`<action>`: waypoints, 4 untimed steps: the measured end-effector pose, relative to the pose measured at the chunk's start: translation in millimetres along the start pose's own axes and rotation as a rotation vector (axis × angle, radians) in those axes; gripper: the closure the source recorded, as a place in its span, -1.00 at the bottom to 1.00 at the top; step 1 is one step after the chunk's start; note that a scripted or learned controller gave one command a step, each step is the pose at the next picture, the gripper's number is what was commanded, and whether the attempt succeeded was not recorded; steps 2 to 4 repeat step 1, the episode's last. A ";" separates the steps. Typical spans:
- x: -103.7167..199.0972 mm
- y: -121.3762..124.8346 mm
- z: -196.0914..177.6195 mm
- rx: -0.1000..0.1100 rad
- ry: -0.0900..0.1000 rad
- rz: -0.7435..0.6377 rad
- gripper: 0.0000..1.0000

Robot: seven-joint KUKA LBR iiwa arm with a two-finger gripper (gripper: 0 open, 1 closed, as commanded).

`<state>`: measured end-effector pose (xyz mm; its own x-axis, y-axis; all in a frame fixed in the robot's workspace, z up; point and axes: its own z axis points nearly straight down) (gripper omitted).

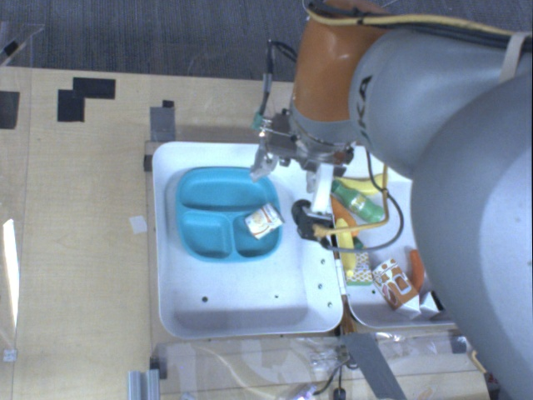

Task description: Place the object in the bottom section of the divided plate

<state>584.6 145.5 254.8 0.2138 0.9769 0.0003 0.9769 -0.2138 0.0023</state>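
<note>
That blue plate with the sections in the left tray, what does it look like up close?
The blue divided plastic plate is a rounded rectangle, matte and smooth-looking, with one long compartment at the top and two smaller ones below. It lies flat in the upper part of the left shallow white bin. A small white carton with orange print rests tilted in its lower right compartment, reaching the plate's rim.

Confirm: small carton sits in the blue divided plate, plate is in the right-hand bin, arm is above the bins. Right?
Wrong on the bin. The camera view shows the blue divided plate in the left bin, not the right bin. The rest holds: the small carton lies in the plate, in its lower right section, and the arm is above the bins.
</note>
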 end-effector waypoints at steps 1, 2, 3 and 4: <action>-58.4 -16.6 5.7 0.002 -0.001 0.175 -1.00; -58.4 -16.6 5.7 0.002 -0.001 0.175 -1.00; -58.4 -16.6 5.7 0.002 -0.001 0.175 -1.00; -58.4 -16.6 5.7 0.002 -0.001 0.175 -1.00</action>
